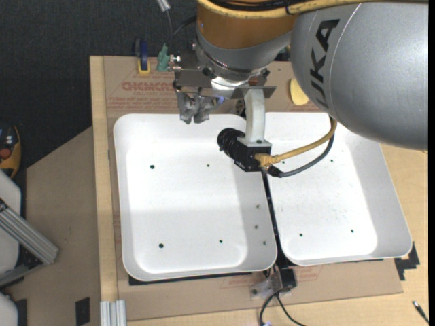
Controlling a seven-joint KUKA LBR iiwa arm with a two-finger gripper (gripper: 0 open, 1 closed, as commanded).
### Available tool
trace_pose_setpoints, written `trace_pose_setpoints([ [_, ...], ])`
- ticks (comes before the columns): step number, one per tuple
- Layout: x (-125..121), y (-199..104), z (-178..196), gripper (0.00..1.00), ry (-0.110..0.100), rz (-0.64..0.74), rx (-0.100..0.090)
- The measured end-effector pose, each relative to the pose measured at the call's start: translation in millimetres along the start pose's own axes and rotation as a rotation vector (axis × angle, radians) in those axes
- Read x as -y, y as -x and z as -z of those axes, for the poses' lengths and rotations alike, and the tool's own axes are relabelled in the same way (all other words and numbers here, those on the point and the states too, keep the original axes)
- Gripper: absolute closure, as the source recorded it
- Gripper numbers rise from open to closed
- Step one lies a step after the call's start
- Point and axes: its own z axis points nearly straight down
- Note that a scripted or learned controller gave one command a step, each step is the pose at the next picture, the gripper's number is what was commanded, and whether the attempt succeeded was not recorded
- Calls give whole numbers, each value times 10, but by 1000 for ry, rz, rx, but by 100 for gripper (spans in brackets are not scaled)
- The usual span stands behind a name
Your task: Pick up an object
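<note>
gripper (195,111) over smooth white left bin (136,202) rim

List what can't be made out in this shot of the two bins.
- Back of the right bin, camera view: covered by the arm.
- Tool, camera view: small and blurred against the left bin's back rim; its grip state and any held object can't be told.
- Blue and green items behind the bins: too small to identify.
- Arm: cut off by top and right edges.
</note>
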Motion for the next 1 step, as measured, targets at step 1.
trace_pose_setpoints([
  [1, 289, 52, -927, 100, -27, -7, 12],
])
